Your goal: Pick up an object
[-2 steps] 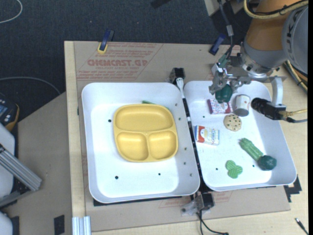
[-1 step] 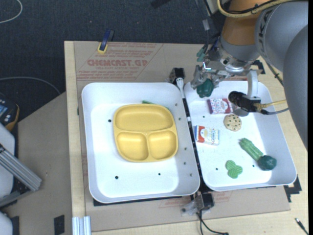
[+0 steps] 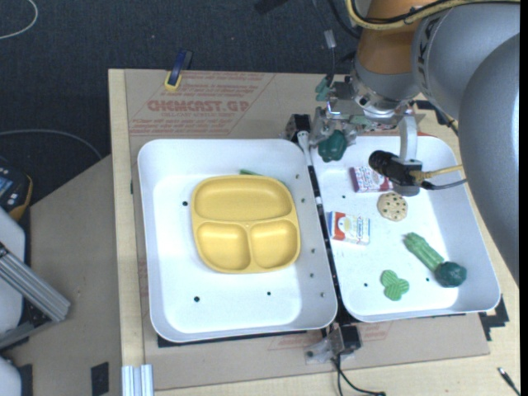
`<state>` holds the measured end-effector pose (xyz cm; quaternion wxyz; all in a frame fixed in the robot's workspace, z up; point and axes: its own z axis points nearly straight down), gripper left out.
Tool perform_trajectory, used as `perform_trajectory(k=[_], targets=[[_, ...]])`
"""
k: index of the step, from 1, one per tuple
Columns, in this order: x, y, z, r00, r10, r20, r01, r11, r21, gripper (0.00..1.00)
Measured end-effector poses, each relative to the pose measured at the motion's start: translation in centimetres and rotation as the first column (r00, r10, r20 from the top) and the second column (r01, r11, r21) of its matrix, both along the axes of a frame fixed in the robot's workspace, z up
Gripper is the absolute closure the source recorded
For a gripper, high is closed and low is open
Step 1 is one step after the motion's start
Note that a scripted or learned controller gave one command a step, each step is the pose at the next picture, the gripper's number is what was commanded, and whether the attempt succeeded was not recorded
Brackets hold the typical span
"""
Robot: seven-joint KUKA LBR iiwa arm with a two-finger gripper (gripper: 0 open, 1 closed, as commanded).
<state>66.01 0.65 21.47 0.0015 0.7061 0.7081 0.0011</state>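
Over right bin (image 3: 474, 246) far-left corner: tool (image 3: 333, 145) pinching teal object (image 3: 332, 148), touching rim.

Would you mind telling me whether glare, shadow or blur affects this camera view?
In the camera view, lighting is even and soft; the right bin floor looks washed out near white, the yellow tray shows mild sheen, the arm looms large and slightly soft at right, small items stay reasonably sharp.

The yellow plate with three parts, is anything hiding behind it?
Yes. A thin green thing peeks out behind the back edge of the yellow divided plate in the left bin. The plate covers the rest, so what it is can't be told.
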Motion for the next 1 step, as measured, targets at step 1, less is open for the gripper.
perform_trajectory(k=[1], targets=[[-0.21, -0.07, 0.05, 1.000, -0.002, -0.003, 0.002, 1.000, -0.001, 1.00]])
